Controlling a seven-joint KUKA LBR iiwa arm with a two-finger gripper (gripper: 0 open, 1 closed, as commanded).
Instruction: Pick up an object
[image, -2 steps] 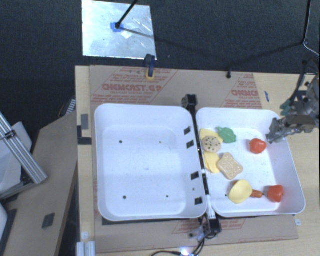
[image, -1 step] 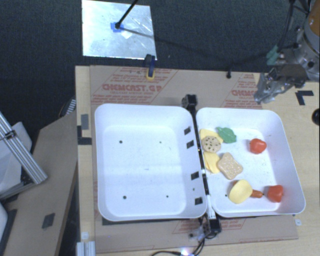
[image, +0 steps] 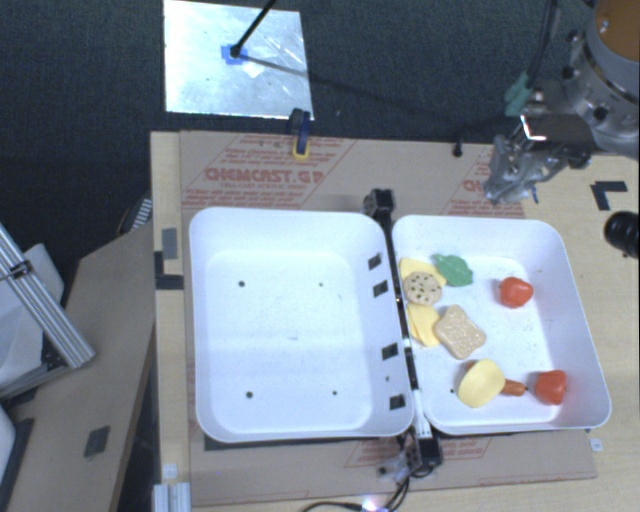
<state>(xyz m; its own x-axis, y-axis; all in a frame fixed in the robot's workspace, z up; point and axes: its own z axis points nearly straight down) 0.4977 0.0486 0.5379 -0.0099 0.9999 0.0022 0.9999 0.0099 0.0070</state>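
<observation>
The arm (image: 610, 60) is cut off by the upper right corner of the view, so that little beyond its wrist is seen. The gripper (image: 512, 180) is held above the cardboard sheet (image: 270, 165) just beyond the far rim of the right bin (image: 575, 300), and it is small and blurred; whether it is open or closed cannot be told, and nothing is seen held by it. All the objects are found on the near side of the gripper, inside the right bin. A green piece (image: 453, 268) is placed nearest to it, slightly to the left and below it in the view. A red round item (image: 516, 291) is seen almost directly below the gripper, apart from the green piece. Further to the left of the tool, by the bin's dividing wall, a round cookie (image: 423, 288) is laid upon a yellow slice (image: 424, 322), and a tan cracker (image: 459, 332) is set just beside them, touching the yellow slice. Farthest from the gripper, near the front rim, a yellow rounded item (image: 480, 384) is noted, with a small orange piece (image: 513, 387) just beside it and a second red item (image: 551, 386) next to that; what these three are cannot be made out with certainty. The left bin (image: 215, 240) lies well to the left of the gripper.
</observation>
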